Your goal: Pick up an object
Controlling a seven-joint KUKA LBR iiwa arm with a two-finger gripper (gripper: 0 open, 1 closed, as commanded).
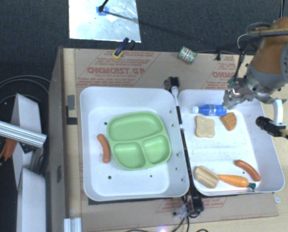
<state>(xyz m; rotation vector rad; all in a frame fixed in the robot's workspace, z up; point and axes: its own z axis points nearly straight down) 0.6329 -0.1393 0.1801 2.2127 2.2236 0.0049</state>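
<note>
Camera view looks down on a tabletop (134,64) with two white bins side by side. The arm (274,57) comes in from 3 o'clock, and its pincer (232,98) sits low at the right bin's (269,163) 12 o'clock side, just at the cap-free end of a blue bottle (211,110). Whether it is apart or together cannot be told from this angle, and nothing is seen between its tips.

The bottle lies on its side close to the bin's far rim. A toast slice (205,127) lies just at its 6 o'clock, and a brown wedge (229,121) lies beside the toast at 3 o'clock, close under the pincer. Bare bin floor spreads across the middle. Along the near rim lie a bread roll (205,176), a carrot (235,180) touching it, and a sausage (247,169) toward 4 o'clock near the bin's corner.

The left bin (93,129) holds a green tray (139,140) at centre, with a second sausage (104,148) at its 9 o'clock, apart from the bin wall. Open floor rings the tray.
</note>
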